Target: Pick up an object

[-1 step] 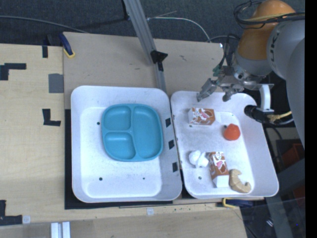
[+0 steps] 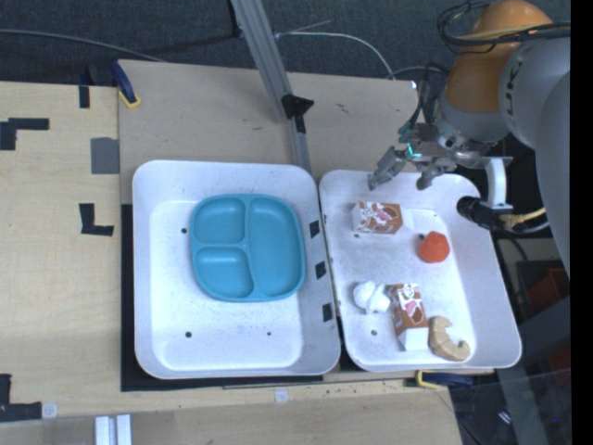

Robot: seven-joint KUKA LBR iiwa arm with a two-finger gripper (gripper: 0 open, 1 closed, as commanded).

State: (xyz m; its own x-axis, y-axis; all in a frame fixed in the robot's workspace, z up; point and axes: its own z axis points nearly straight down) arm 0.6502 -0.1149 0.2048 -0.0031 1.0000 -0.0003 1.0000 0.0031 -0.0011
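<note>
Lying in the right bin [image 2: 482, 276], five small objects are seen, and none of them is lifted yet. A small red and white carton [image 2: 378, 217] is placed in the upper part of this bin, and it is the object nearest to the gripper [image 2: 405, 171]. An orange-red ball [image 2: 433, 247] is found a little below and to the right of the carton, apart from it. Lower in the bin, a small white object [image 2: 369, 296] is seen just beside a second red and white packet [image 2: 408, 313], and a tan curved piece [image 2: 448, 339] rests near the lower corner, close to this packet. The gripper is held above the upper edge of the right bin, just beyond the carton, and its two fingers are spread apart with nothing between them. So the picking is judged as not yet done: no object is grasped and all objects are resting on the bin floor. What is left seems to be the whole grasp, namely the descent over one object, the closing of the fingers and the lift. In the left bin [image 2: 157, 276] a blue divided plate [image 2: 247, 247] is placed, well apart from the gripper, and it is not touched. Both bins are standing on the wooden bench [image 2: 56, 276].
</note>
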